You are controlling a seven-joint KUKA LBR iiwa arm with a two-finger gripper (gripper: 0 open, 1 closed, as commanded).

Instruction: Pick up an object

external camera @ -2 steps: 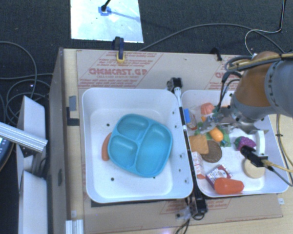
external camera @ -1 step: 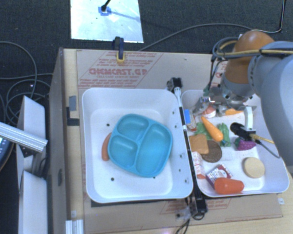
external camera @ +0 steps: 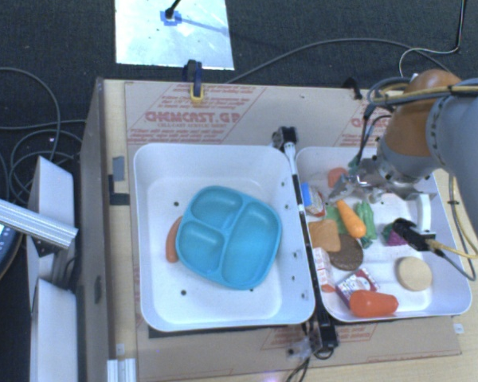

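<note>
Two white bins sit side by side on the bench. At centre left of the frame, the left bin (external camera: 155, 213) holds a blue sectioned plate (external camera: 227, 235), with an orange sausage-shaped piece (external camera: 172, 239) touching its left edge. At centre right, the right bin (external camera: 454, 289) holds a heap of toy food: a carrot (external camera: 351, 219) lying aslant beside a green pod (external camera: 368, 223), a brown disc (external camera: 347, 255), a round cracker (external camera: 414, 274) and a red pepper (external camera: 373, 303) near the bottom rim. The gripper (external camera: 358, 183) hangs over the upper part of this bin, just above the carrot; whether it is spread or pressed together cannot be told, and nothing visibly sits in it. The grey arm (external camera: 462, 134) enters from the right of the frame.
</note>
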